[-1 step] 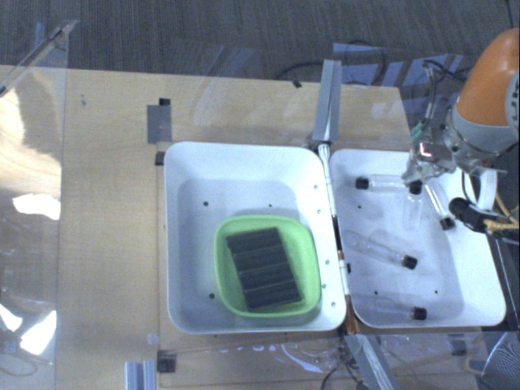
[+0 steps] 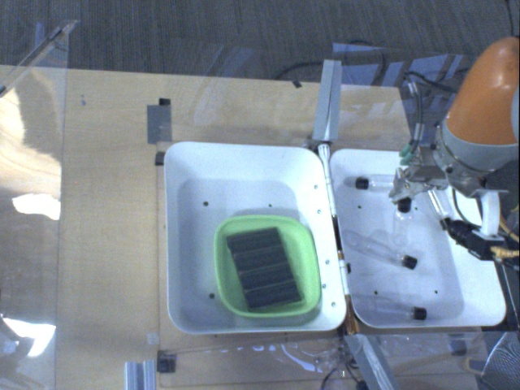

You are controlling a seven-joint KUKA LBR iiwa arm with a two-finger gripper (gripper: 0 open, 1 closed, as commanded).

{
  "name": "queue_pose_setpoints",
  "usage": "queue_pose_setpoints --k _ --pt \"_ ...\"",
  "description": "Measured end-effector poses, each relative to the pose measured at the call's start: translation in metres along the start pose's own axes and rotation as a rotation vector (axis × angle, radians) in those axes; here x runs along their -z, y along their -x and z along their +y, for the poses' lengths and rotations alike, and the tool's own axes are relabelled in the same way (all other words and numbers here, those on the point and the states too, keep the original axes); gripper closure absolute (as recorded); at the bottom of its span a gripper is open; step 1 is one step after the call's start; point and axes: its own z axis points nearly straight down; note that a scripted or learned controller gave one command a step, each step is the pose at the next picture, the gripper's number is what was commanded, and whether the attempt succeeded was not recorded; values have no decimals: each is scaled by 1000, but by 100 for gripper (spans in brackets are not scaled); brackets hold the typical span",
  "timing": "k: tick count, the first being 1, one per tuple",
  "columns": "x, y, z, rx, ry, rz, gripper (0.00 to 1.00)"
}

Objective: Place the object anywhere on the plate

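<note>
A green plate (image 2: 305, 246) lies in the left bin (image 2: 187, 242), toward its front. A dark ridged block (image 2: 262, 268) rests on the plate. My gripper (image 2: 404, 189) hangs over the upper middle of the right bin (image 2: 475, 299), well to the right of the plate. Several clear tubes with black caps lie in the right bin: one (image 2: 360, 183) just left of the gripper, one (image 2: 382, 250) in the middle, and one (image 2: 402, 309) near the front. Directly under the gripper there is a small dark bit (image 2: 404, 207); I cannot tell what it is.
A raised rim (image 2: 331, 218) divides the two bins. A grey metal bracket (image 2: 328, 100) stands behind the bins at the middle. The arm's orange band (image 2: 487, 88) and cables (image 2: 475, 242) overhang the right bin's right side.
</note>
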Motion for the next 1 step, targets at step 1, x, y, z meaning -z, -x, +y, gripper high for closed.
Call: queue_pose_setpoints --k 1 --pt "-43 -61 -19 154 -1 1 100"
